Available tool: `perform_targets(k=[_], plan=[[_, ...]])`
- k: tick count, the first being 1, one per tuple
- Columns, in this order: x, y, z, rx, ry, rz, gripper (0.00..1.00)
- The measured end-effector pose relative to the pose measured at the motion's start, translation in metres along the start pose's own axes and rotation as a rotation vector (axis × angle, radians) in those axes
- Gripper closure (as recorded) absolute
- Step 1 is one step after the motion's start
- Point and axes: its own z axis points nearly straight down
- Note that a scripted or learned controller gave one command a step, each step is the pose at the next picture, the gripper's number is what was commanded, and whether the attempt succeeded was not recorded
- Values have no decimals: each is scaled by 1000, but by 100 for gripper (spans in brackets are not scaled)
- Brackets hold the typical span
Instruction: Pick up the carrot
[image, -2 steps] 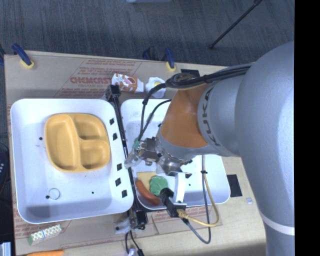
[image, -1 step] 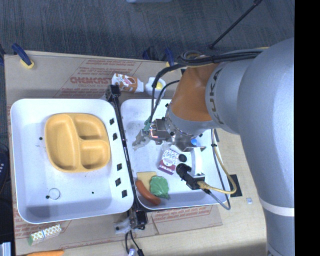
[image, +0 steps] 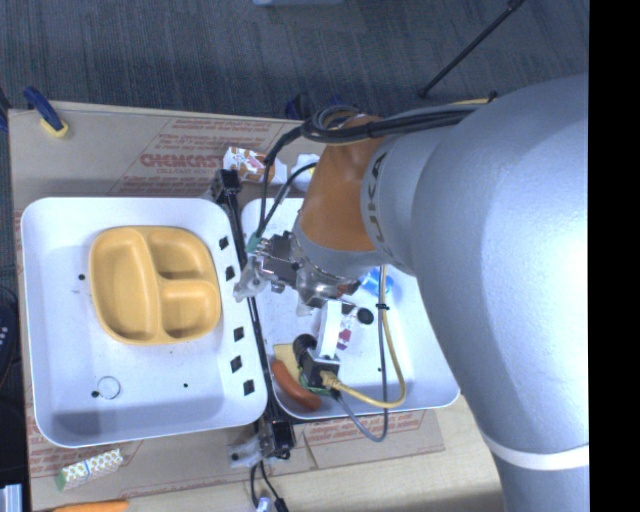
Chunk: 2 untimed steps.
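An orange-red, elongated carrot (image: 294, 388) lies in the right bin (image: 430, 395), close to its front left corner. A pale yellow item (image: 287, 357) lies against its far side. My gripper (image: 262, 272) hangs over the left edge of the right bin, near the divider between the bins, a fair way behind the carrot and apart from it. Nothing shows between its metal parts. The arm hides most of the right bin.
The left bin (image: 50, 300) holds a yellow divided plate (image: 155, 283). A blue thing (image: 384, 284) peeks out beside the wrist in the right bin. Cardboard lies under both bins, and an orange thing (image: 92, 505) sits at the bottom left outside them.
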Motion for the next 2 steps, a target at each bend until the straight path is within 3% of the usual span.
perform_targets(k=[1, 2], plan=[[54, 19, 0, -1, 0, -137, 0], [70, 89, -45, -2, 0, -277, 0]])
